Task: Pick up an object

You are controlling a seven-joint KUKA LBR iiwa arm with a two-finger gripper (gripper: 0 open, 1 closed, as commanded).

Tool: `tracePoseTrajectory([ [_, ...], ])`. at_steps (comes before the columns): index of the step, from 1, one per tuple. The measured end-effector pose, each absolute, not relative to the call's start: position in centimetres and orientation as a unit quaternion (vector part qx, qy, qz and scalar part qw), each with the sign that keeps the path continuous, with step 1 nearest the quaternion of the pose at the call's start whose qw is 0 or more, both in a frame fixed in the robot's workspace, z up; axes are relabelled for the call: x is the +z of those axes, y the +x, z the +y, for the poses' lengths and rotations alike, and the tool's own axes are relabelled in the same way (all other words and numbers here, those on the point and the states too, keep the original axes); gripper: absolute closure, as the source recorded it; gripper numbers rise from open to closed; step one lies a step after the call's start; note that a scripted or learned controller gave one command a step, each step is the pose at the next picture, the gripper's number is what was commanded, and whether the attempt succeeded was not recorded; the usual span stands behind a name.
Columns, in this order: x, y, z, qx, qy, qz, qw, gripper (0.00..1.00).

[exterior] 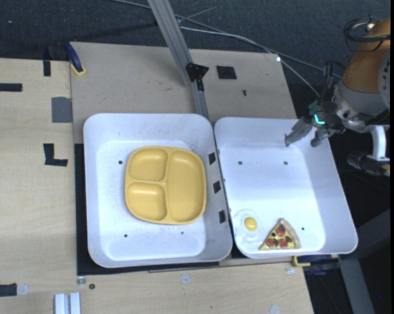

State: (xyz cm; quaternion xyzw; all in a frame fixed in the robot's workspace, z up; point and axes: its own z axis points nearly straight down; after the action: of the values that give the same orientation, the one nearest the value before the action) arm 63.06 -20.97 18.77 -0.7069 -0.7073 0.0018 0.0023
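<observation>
Camera view, left to right: left bin (99,175) holds a yellow divided plate (165,184) lying flat in the middle — likely too wide to pinch. Right bin (328,182) holds a fried egg toy (248,224) and a pizza slice toy (281,235) just beside each other at its near edge — the likelier pick targets. End effector (305,133) hovers at that bin's far right corner, fingers spread, nothing between them, well apart from both toys.

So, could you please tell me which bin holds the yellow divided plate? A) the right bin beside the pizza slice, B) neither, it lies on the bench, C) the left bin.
C: the yellow divided plate lies in the left bin; the pizza slice and fried egg sit in the right bin.
</observation>
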Motion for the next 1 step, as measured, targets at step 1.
tracePoseTrajectory([
  [1, 18.99, 63.18, -20.98, 0.0006, -0.707, -0.708, 0.0, 0.0],
])
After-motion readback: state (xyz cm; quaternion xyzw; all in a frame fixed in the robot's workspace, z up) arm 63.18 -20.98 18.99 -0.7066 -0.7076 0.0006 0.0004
